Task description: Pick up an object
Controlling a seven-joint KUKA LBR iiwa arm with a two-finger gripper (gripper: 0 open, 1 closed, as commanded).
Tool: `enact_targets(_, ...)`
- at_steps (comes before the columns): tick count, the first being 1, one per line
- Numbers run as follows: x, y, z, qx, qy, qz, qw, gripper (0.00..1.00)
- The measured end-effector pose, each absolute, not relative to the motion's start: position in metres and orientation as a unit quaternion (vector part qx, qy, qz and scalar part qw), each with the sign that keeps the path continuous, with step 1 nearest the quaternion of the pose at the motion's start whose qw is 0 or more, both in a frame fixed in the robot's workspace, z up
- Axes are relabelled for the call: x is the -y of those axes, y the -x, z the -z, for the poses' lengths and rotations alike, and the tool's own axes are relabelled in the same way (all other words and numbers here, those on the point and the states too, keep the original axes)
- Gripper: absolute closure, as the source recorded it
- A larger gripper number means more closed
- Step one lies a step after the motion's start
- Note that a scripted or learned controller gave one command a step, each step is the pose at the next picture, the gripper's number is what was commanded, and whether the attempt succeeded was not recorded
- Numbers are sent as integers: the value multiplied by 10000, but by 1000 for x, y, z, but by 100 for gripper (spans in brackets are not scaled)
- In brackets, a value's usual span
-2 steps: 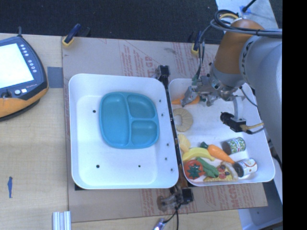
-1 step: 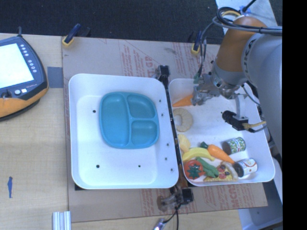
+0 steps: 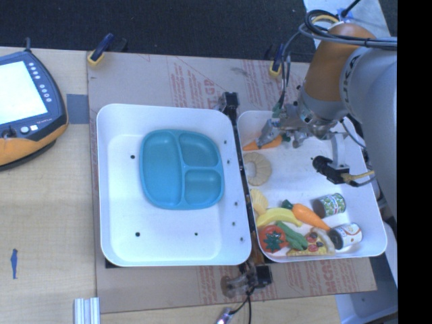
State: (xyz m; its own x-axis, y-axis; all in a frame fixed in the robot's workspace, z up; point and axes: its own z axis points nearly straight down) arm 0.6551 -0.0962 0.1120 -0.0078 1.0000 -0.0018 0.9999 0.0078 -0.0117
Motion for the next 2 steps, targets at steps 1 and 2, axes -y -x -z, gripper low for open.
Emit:
enact_targets(1, 106, -656, -92, 7082, 7060, -24, 17, 0)
enact_targets(2, 106, -655, -102, 7084, 7058, -39, 36, 100)
